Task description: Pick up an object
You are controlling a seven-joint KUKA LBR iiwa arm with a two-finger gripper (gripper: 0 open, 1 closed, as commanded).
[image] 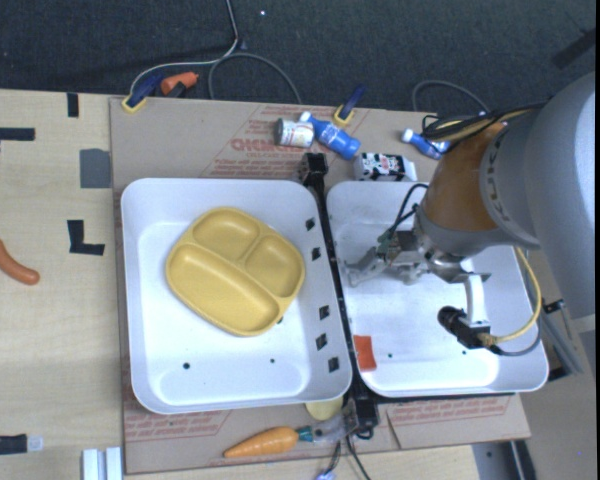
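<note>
The grey arm (540, 168) is looming in from the right, hiding much of the right bin (430, 368). Its gripper (358, 270) is hanging low by that bin's left wall; whether it is released or clenched cannot be told. A small orange block (363, 351) is lying apart from it, in the near-left corner. A yellow divided plate (238, 268) is sitting in the left bin (145, 298). A carrot (260, 443) is lying on the bench in front, and bottles (320, 133) are lying beyond the bins.

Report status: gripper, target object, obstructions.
Gripper low in right bin, nothing seen between fingers. Small orange piece lies apart. Yellow tray in left bin.
</note>
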